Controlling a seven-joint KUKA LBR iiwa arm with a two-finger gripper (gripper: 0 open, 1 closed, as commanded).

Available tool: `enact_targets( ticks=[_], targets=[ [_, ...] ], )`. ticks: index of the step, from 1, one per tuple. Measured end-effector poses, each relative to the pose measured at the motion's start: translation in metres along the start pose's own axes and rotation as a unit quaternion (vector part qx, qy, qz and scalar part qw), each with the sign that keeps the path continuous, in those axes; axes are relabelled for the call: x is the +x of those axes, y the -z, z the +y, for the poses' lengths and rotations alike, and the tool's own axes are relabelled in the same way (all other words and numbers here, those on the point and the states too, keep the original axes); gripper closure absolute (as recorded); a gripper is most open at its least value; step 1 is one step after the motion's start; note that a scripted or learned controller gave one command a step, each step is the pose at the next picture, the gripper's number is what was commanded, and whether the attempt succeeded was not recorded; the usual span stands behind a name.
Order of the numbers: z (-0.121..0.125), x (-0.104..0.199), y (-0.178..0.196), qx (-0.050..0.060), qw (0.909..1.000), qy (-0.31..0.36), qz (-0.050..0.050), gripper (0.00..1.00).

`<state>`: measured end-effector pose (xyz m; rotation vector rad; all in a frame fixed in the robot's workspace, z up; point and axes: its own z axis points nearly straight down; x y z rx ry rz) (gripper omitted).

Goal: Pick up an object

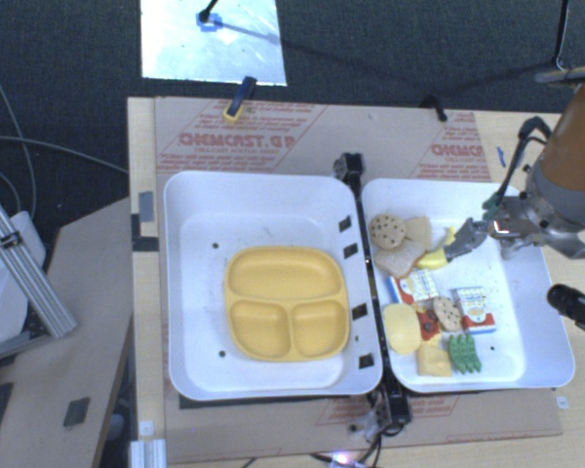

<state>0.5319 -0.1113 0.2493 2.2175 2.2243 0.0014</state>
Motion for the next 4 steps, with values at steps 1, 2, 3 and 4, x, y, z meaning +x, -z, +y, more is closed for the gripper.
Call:
enact_targets(
  ticks=[1, 2, 3, 4],
  targets=[
    [-0.017, 0.019, -0.168, 0.005, 1.0000, 0.000, 0.001, 0.00],
    [-0.014, 0.028, -0.165, 0.001, 1.0000, 0.000, 0.001, 0.00],
    [0.044, 0.018, -0.164, -0.003, 1.0000, 0.001, -0.001, 0.00],
    [0.137, 0.029, -0.163, -0.005, 1.0000, 0.002, 0.000, 0.00]
  ],
)
